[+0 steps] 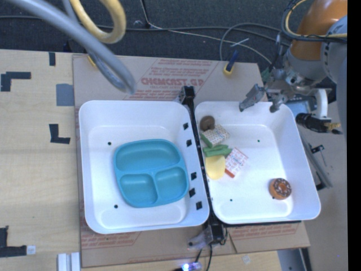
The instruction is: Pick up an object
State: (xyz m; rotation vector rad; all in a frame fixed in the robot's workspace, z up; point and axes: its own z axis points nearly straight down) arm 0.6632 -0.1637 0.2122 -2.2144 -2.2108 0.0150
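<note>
Against the right bin's point(302, 168) left wall a brown ball point(207, 122), a patterned block point(215, 135), a green piece point(215, 150), a yellow piece point(214, 167) and a packet point(236, 162) are clustered. A donut point(280, 188) is seen alone near its front right corner. The bin's middle is bare. A blue tray point(151, 171) is held in the left bin point(90, 151). Above the right bin's back edge the gripper point(260, 100) is spread open, gripping nothing.

Even, diffuse overhead lighting; the two white bins point(90, 151) are the brightest areas, nearly washed out on their floors, with soft grey shading along the inner walls. The blue tray point(151, 171) casts only a faint shadow. The grey hose point(67, 27) and yellow hose point(110, 10) at upper left are close to the lens, out of focus. The dark floor point(197, 10) behind the bench point(28, 151) loses detail. Overall sharpness is moderate; small objects appear slightly soft. The arm point(318, 21) shows mild highlights on its orange band.
</note>
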